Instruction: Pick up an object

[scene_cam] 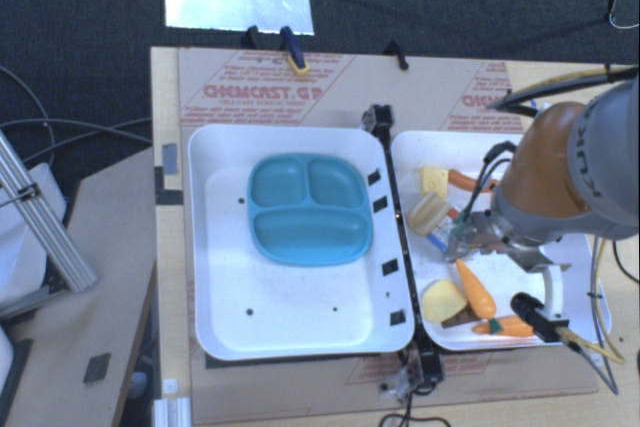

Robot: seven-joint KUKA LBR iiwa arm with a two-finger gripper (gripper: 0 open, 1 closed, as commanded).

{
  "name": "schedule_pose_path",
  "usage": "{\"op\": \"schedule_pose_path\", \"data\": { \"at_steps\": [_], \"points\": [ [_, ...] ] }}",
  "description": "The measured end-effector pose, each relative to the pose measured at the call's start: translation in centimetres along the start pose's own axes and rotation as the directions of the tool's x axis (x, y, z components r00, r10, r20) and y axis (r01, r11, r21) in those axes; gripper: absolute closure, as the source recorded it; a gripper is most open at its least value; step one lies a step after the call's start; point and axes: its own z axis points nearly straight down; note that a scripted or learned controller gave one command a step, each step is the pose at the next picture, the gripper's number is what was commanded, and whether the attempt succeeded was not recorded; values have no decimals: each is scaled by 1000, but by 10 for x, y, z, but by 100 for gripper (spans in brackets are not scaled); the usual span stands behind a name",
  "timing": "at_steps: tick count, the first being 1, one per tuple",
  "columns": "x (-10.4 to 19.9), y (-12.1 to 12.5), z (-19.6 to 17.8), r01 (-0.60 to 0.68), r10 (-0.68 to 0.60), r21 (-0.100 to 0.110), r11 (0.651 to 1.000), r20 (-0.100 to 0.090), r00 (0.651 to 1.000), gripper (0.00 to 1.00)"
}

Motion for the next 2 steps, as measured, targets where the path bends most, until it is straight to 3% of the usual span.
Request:
{"op": "schedule_pose_path", "data": {
  "at_steps": [1, 2],
  "points": [
    [42, 35, -108, 6, -6, -12, 1000, -1, 1000, 100],
    [-14, -12, -112, -8, 8, 2, 1000, 3, 1000, 100]
  ]
}}
